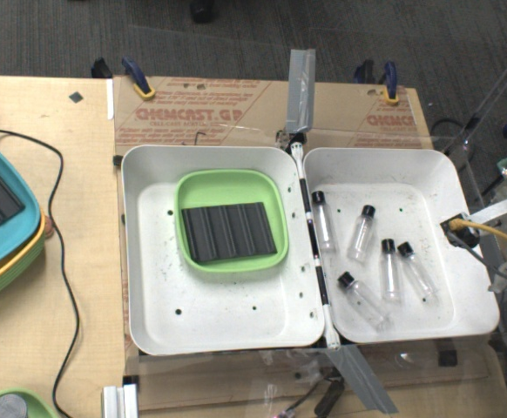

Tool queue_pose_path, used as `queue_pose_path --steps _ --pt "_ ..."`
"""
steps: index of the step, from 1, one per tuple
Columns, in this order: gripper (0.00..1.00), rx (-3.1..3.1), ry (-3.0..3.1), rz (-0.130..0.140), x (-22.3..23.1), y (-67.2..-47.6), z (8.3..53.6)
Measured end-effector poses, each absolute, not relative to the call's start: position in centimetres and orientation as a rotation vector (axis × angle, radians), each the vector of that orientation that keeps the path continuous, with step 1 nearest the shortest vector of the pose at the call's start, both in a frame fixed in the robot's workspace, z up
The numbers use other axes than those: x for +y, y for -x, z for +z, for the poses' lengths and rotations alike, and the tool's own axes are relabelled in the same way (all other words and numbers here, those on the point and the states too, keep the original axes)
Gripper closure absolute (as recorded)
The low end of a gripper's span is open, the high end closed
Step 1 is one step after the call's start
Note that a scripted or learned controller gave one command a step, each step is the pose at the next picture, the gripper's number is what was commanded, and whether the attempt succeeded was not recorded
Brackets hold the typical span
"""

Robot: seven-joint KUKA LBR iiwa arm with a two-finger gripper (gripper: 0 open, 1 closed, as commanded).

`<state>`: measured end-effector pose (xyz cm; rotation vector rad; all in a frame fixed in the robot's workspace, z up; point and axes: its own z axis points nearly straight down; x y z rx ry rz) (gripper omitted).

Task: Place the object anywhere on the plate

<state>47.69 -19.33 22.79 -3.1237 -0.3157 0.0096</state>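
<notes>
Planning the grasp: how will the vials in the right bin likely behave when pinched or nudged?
The vials lie on their sides, so they will probably roll. They look like clear, smooth cylinders, likely slippery and perhaps fragile. They seem empty, so probably light.

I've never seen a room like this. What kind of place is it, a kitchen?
Probably a robot lab, not a kitchen. Small clear vials lie in one white bin, a green plate sits in the other, and clamps hold the cardboard to the bench.
</notes>
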Motion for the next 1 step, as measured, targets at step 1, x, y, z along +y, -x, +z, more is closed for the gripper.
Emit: queue_pose_path --steps 1 --pt "0.0 -0.316 3.124 0.009 -13.63 -47.72 23.57"
